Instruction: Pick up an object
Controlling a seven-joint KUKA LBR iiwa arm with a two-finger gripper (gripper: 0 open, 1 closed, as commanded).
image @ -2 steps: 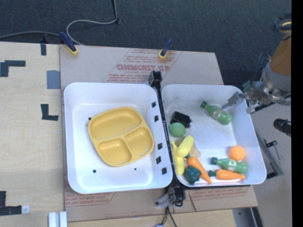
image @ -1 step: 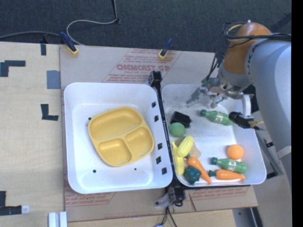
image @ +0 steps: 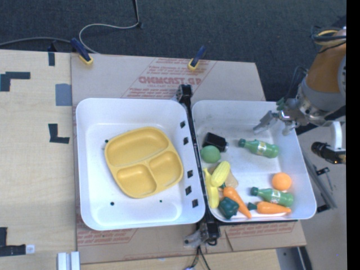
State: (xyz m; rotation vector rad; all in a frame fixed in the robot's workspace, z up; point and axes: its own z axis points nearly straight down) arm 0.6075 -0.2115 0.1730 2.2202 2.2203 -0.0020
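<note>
The right bin (image: 292, 145) holds several toy foods. A green bottle (image: 259, 147) lies near its upper middle, with a green ball (image: 210, 153) and a black block (image: 215, 140) to the left. Lower down are a corn cob (image: 220, 173), a banana (image: 212, 193), a carrot (image: 236, 200), an orange ball (image: 282, 181), a second green bottle (image: 274, 195) and another carrot (image: 270, 208). My gripper (image: 274, 126) hovers over the bin's upper right part, just above the first bottle. It is open with nothing between its fingers.
The left bin (image: 90, 151) holds a yellow divided plate (image: 144, 161). A black divider clip (image: 184, 91) sits between the bins. Blue-and-yellow clamps (image: 196, 61) and a cable lie on the cardboard behind.
</note>
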